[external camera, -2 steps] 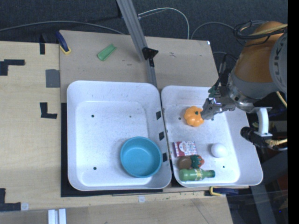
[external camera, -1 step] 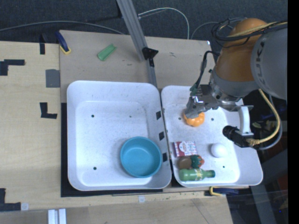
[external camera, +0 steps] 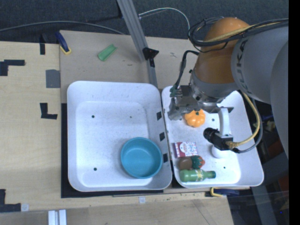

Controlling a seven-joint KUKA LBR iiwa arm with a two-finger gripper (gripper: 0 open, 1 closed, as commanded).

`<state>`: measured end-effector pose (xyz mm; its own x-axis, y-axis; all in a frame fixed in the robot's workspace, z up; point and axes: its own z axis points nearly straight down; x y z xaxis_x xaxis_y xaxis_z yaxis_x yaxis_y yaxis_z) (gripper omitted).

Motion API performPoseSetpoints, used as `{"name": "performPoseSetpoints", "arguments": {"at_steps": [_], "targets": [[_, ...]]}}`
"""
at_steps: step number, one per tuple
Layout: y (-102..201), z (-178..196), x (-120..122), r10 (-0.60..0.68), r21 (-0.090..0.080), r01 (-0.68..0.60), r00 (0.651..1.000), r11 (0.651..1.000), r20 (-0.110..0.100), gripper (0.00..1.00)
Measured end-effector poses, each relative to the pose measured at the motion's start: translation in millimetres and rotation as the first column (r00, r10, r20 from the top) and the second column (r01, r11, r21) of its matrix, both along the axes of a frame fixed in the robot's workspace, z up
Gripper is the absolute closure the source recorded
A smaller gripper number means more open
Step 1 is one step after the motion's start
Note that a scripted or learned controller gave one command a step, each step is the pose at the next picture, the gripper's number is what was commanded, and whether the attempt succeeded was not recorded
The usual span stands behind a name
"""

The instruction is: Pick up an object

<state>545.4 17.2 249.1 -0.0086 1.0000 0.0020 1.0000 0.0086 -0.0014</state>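
My gripper (external camera: 177, 108) hangs low over the back left of the right bin (external camera: 248, 165), under the grey and orange wrist. A small orange pumpkin-shaped toy (external camera: 195, 119) lies just to its right, very close to it; whether they touch is unclear. Nearer the front of that bin lie a red and white packet (external camera: 185, 149), a brown and red toy (external camera: 191, 162) and a green bottle (external camera: 197, 175) on its side. A blue bowl (external camera: 140, 157) sits upright in the front right corner of the left bin (external camera: 89, 102).
A green block (external camera: 107, 52) and a blue and yellow clip (external camera: 63, 42) lie on the bench behind the bins. A slanted grey metal pole (external camera: 136, 27) comes down to the wall between the bins. The arm covers the right bin's back.
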Motion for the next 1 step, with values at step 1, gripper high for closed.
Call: {"name": "performPoseSetpoints", "arguments": {"at_steps": [1], "targets": [[62.9, -3.2, -11.2, 0.000, 0.000, 0.000, 1.000, 1.000, -0.001, 1.00]]}}
